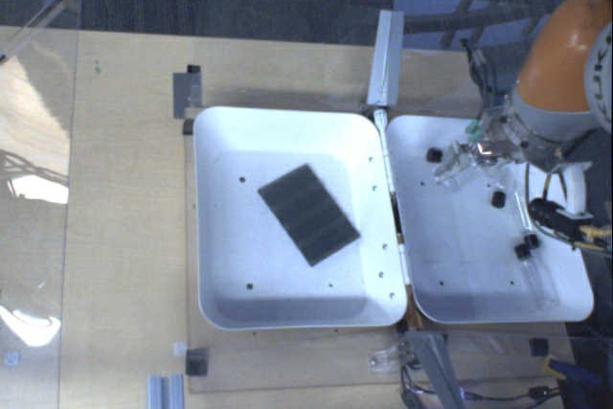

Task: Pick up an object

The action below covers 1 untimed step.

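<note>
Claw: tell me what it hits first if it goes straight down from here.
Probably the bare floor of the right bin; the claw hangs over its upper left part. Depth is unclear.

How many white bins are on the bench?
2. The left bin holds a dark flat pad; the right bin lies beside it, under the gripper.

Even bright light | glare on bench point(34, 196) left | arm point(565, 53) perhaps slightly blurred
</note>
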Available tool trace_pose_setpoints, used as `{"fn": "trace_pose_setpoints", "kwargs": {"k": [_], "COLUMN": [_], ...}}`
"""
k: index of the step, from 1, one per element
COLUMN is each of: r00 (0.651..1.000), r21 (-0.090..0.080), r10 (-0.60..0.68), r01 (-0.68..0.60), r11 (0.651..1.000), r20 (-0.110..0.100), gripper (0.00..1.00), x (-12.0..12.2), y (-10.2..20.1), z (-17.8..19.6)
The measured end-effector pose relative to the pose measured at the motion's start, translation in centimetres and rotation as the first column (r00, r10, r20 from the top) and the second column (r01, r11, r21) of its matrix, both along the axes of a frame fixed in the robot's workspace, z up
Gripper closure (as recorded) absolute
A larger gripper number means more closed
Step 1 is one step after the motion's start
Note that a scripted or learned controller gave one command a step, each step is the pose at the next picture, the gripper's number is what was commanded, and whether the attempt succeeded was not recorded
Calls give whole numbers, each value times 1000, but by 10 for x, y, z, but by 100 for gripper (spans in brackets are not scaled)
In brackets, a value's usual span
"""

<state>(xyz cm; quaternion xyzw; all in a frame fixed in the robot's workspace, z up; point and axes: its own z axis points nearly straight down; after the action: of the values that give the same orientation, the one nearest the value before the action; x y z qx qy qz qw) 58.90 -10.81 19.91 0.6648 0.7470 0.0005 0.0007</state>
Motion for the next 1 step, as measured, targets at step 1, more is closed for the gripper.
{"fn": "trace_pose_setpoints", "kwargs": {"k": [1], "r00": [999], "r21": [0], "r10": [51], "r01": [-51], "r11": [999], "r20": [-2], "gripper": [0], "x": [57], "y": [-32], "z": [-57]}}
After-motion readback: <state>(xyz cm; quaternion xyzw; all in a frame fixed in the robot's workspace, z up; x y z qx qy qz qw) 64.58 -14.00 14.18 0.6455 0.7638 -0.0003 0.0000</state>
